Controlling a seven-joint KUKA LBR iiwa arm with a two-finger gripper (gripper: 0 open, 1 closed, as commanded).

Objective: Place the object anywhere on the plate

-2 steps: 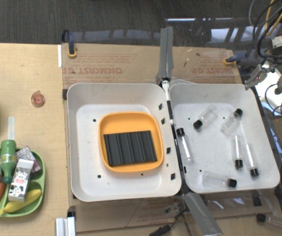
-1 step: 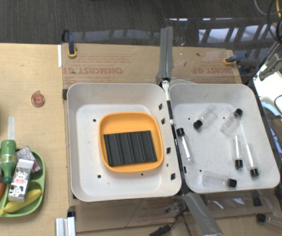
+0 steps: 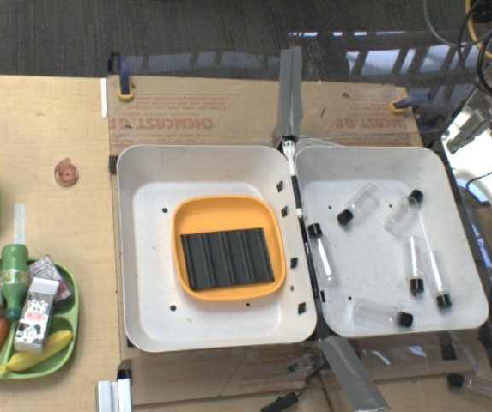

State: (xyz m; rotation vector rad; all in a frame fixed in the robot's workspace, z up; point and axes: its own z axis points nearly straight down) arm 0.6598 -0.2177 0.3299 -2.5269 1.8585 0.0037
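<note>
While the two white bins are sitting side by side on the counter, the orange plate is lying in the middle of the left bin, the one farther from the side where the arm reaches in. A black ribbed pad is covering most of the plate's floor.

The task's objects, clear vials with black caps, are lying scattered in the right bin, the one on the arm's side. One vial and a second are lying tilted toward the far part of that bin. Two more are lying nearly parallel, just beside each other, caps toward the near rim. Another vial is resting along the wall next to the left bin, and one is lying near the front rim. All of them are lying apart from the plate, with both bin walls between.

How far the tool is opening, and whether it is holding anything, cannot be told.

Brown cardboard is lying under both bins. Well beyond the left bin, a green tray of toy food is sitting at the counter's edge.
</note>
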